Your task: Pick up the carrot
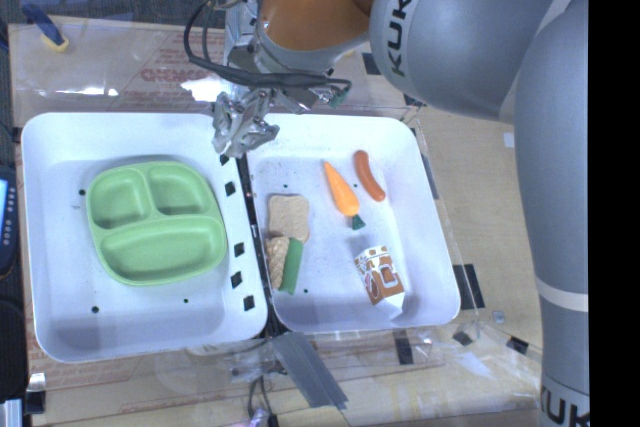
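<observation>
Carrot (342,191) lies in right bin (432,245), toward two o'clock, just beside sausage (370,175). Likely light, rigid, smooth toy; grip across thick orange middle. Hand (240,127) hovers at bin's ten o'clock corner; its state unclear.

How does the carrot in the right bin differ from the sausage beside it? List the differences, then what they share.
The carrot is bright orange with a dark green end; the sausage is reddish-brown all over. The carrot tapers to a point at its upper end, while the sausage has two rounded ends. The carrot looks slightly longer than the sausage. Both lie flat in the right bin, slanted the same way, apart from each other.
</observation>
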